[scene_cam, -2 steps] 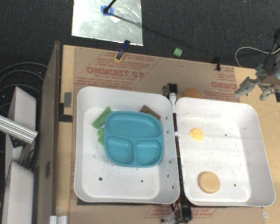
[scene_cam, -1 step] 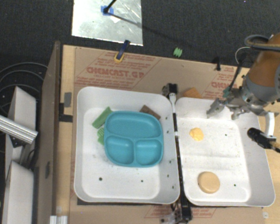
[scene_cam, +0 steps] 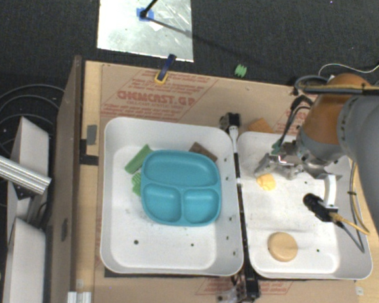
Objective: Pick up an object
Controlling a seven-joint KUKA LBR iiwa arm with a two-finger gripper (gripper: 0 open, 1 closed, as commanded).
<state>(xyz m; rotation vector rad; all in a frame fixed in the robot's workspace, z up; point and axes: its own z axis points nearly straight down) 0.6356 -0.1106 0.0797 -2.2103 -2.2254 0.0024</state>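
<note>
camera view: claw [scene_cam: 275, 167] low in right bin [scene_cam: 351, 261], just above yellow piece [scene_cam: 266, 182].
whether the claw is open or closed cannot be told; tan disc [scene_cam: 283, 246] nearer the front, blue tray [scene_cam: 180, 187] in left bin [scene_cam: 112, 240].

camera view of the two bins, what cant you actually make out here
- Green pieces and a brown piece in the left bin: largely covered by the blue divided tray.
- Gripper: too blurred and small to read against the yellow object.
- Arm: cut off by the right edge.
</note>
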